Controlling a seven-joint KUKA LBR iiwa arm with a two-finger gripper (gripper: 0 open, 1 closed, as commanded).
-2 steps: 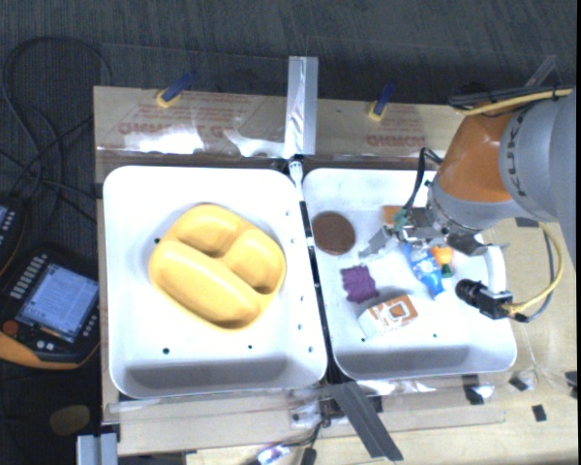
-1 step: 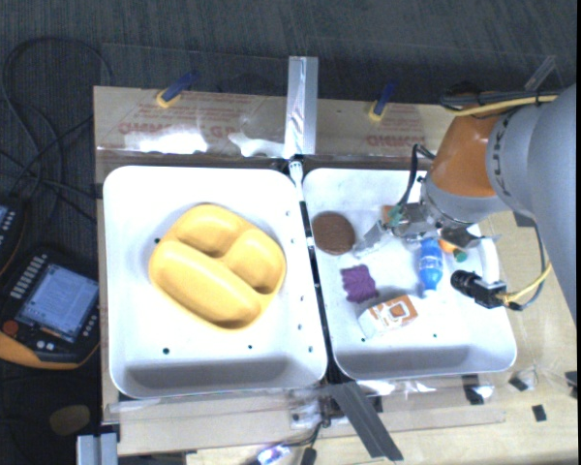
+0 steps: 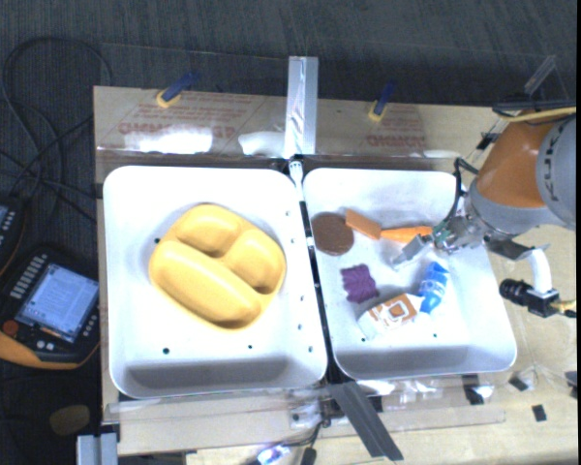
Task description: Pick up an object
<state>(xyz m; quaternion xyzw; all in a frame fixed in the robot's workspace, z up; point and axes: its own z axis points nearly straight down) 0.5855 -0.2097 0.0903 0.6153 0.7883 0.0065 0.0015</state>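
Camera view, looking down at a slant on a tabletop (image 3: 126,114) that carries two shallow white bins side by side. Nearest the viewer, below and left of the end effector (image 3: 413,247), a small white and orange box (image 3: 392,312) lies in the right bin (image 3: 484,347), and a blue and white bottle-like object (image 3: 432,288) lies tilted just beside that box, directly below the end effector. A little farther on, a crumpled purple object (image 3: 358,281) sits to the lower left of the end effector, near but apart from it. The end effector itself hangs low over the middle of the right bin, reaching leftward from the grey arm with its orange band (image 3: 515,168), which comes in from the right. How far the end effector is open cannot be told, and nothing can be seen held in it. Just above it, an orange stick-shaped object (image 3: 405,232) lies nearly touching it, with a blunt orange block (image 3: 362,225) at the stick's left end. Left of that block, a round brown disc (image 3: 331,232) rests against the bin's left wall. Well to the left of the end effector, in the left bin (image 3: 126,356), a large yellow rounded object (image 3: 216,264) with lobes like a soft cushion takes up much of the floor. Farthest away, beyond both bins, two clamps with blue and yellow handles (image 3: 176,89) grip the far edge of the board.
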